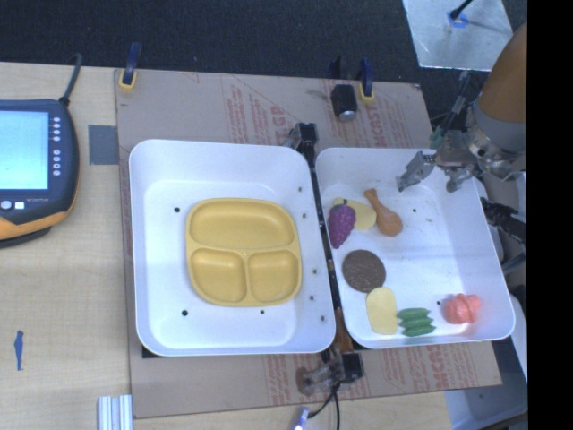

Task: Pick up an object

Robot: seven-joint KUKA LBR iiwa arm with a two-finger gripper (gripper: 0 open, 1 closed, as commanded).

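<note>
The right bin [466, 240] holds several toy foods. A purple grape bunch [341, 225] lies on a yellow slice [363, 214] near the bin's left wall, with a tan drumstick [384, 213] beside them. Lower down are a brown round patty [363, 270], a pale yellow piece [381, 311], a green pod [415, 321] and a pink-red piece [461, 308]. My gripper [435, 174] hangs over the bin's upper right part, up and to the right of the drumstick. It is open, fingers spread, with nothing between them.
The left bin [152, 240] holds a yellow divided plate [243, 249]. A handheld pendant [31, 164] lies at the bench's left edge. Clamps [364, 74] and a black fitting [344, 101] sit along the cardboard's far edge.
</note>
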